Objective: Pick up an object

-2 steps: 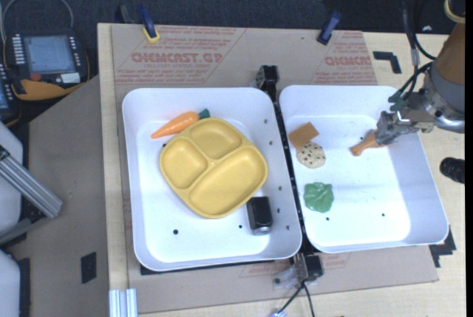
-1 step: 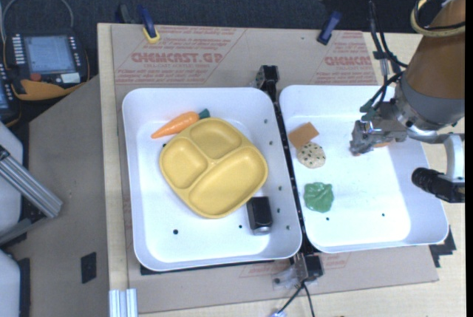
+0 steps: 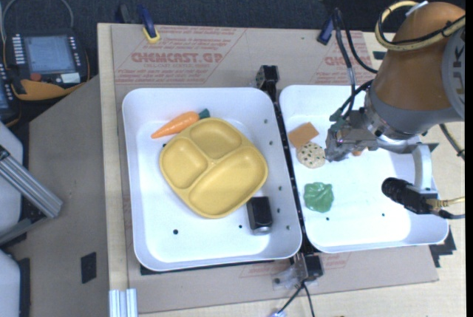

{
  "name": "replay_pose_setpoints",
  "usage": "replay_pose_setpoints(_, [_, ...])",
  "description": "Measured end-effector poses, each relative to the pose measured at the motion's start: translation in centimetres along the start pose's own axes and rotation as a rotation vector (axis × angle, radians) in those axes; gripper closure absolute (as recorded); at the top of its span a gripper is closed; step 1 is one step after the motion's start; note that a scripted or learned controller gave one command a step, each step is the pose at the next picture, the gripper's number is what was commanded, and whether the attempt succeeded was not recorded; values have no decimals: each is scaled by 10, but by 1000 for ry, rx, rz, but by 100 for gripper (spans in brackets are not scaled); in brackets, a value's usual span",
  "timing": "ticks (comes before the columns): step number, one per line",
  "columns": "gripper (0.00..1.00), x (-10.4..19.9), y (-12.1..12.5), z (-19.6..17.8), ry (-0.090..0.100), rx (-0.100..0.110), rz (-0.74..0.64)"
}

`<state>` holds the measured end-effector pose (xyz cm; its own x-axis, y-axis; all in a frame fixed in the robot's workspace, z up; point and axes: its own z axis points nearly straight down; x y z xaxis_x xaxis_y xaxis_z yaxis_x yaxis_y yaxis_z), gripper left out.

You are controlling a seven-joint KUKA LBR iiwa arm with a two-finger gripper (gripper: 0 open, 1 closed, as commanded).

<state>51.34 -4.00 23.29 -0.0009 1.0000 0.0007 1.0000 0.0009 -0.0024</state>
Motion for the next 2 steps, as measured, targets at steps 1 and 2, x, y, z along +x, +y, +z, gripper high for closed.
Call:
replay_pose_setpoints(1, [100,55,2,13,0,1,-1])
replay_pose_setpoints(2, [100,98,7,14,-1,-3,-1])
